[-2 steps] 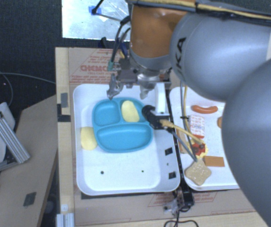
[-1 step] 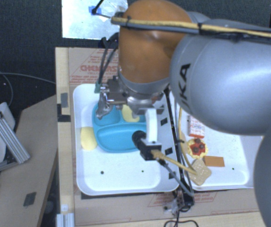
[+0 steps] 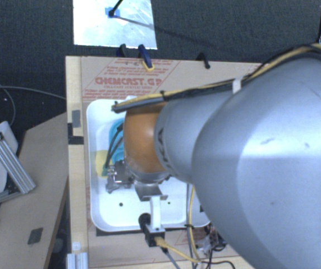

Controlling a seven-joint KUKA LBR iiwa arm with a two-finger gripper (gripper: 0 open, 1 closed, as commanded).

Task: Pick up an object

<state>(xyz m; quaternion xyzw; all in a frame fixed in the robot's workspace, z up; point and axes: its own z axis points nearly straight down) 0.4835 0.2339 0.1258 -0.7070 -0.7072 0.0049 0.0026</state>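
Peeking out beside the grey arm [image 3: 250,161], a yellow object [image 3: 101,162] is lying against the white bin's [image 3: 110,220] left wall, its long axis seemingly following that wall. The gripper [image 3: 114,179] is hanging just beside it, and how wide it is set cannot be told.

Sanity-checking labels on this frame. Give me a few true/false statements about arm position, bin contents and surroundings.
1. The arm covers much of the view, reaching in from the right. True.
2. The orange band sits over the white bin. True.
3. A red ball lies on the bin floor. False: what shows beside the arm is a yellow item and a blue item.
4. The brown board behind the bin carries red print. True.
5. The bench stands on a bright white floor. False: the surround is dark carpet.
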